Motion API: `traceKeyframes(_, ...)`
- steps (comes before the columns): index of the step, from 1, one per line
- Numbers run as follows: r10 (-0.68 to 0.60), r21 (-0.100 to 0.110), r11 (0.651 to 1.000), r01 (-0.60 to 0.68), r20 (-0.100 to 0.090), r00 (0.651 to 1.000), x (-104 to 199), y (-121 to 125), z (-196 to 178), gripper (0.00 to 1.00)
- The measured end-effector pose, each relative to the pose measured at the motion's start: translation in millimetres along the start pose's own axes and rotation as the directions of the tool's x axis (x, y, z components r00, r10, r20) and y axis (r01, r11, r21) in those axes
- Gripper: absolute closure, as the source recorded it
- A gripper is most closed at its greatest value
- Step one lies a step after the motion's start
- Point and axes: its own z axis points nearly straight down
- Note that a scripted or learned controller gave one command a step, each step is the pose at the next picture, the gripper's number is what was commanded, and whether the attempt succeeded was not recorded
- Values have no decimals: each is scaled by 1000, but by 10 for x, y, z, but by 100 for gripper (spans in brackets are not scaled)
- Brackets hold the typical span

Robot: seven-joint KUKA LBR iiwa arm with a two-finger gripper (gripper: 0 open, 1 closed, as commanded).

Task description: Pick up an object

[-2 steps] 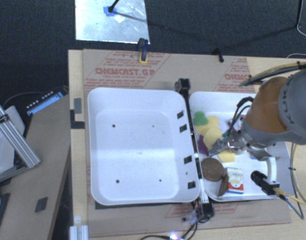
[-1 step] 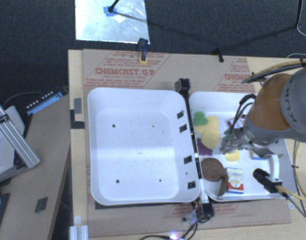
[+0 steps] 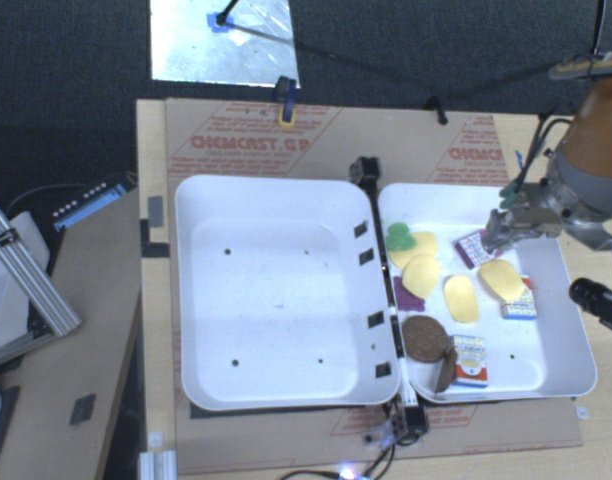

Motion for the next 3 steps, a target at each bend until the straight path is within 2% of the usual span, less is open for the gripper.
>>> traceKeyframes(1,4,-2,1000,-4,4,1000,-406,260,-2135,100)
traceKeyframes(2,3,14,1000,-3,0,1000,-434,112,-2398,100)
traceKeyframes(3,9,17,1000,-9,0,1000,-778,-96,-2379,100)
